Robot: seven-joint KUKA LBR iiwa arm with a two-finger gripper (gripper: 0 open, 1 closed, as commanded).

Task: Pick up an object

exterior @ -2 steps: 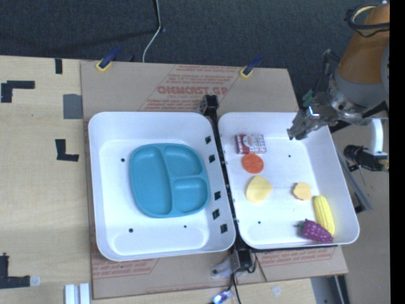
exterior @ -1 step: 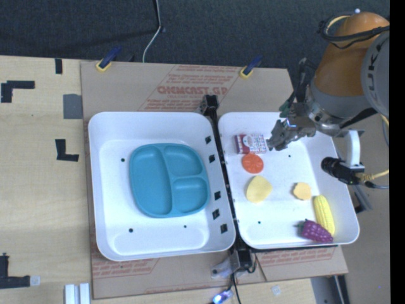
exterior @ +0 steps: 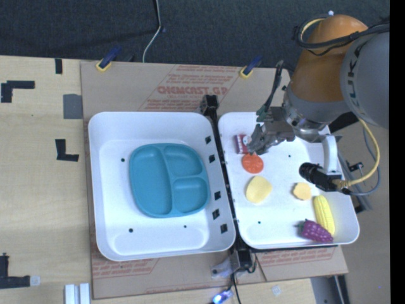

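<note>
The tool hangs low over the right white bin, just above the round orange-red toy slice; whether it is parted or closed cannot be told. Nothing is lifted yet.

The right bin carries six small toy foods: a red-and-white packet near its left wall toward the far edge, with a round orange-red slice just in front of it. A pale yellow lump lies near the bin's middle, and a small yellow piece sits to its right. A corn cob lies lengthwise by the right wall, touching a purple piece in the near right corner.
</note>
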